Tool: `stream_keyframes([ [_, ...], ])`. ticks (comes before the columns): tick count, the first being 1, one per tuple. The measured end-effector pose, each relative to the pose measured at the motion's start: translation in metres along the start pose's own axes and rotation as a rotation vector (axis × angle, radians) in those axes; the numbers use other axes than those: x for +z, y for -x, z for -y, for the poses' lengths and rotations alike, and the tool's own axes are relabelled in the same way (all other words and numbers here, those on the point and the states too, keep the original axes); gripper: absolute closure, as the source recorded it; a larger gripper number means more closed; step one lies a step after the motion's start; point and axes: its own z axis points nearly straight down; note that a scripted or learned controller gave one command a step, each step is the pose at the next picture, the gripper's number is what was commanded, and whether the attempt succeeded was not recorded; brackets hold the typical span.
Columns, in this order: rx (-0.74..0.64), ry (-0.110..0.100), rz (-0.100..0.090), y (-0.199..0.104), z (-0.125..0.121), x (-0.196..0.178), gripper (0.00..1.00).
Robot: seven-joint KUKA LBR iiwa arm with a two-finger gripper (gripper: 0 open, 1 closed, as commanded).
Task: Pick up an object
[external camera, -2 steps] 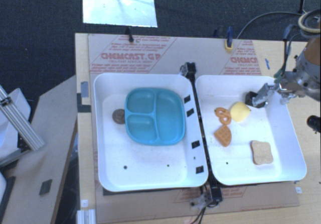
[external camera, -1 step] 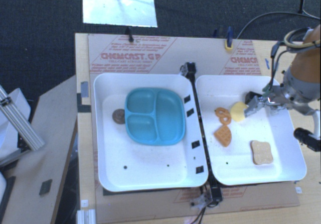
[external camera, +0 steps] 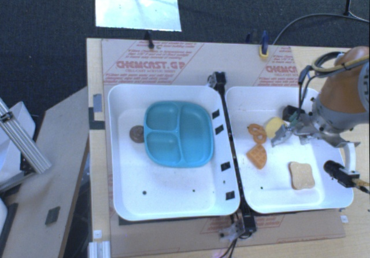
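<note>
Yellow piece (external camera: 275,124) touching end effector (external camera: 281,133) tip; grip state cannot tell.

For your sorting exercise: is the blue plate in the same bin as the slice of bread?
No: the blue plate lies in the left bin, while the bread lies in the right bin.

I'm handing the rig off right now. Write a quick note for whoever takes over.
Gripper: low in the right bin, fingers beside the yellow piece; whether it grips is unclear.
Right bin also holds a pretzel-shaped piece, an orange piece and a bread slice.
Left bin: blue divided plate, small brown disc beside it.
Done: nothing visibly lifted.
Left: grasp and raise one object.
</note>
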Motion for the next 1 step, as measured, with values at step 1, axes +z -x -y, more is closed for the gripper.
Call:
stream_keyframes([
  [1, 0.001, 0.004, 0.001, 0.0000, -0.0007, 0.0504, 0.00],
])
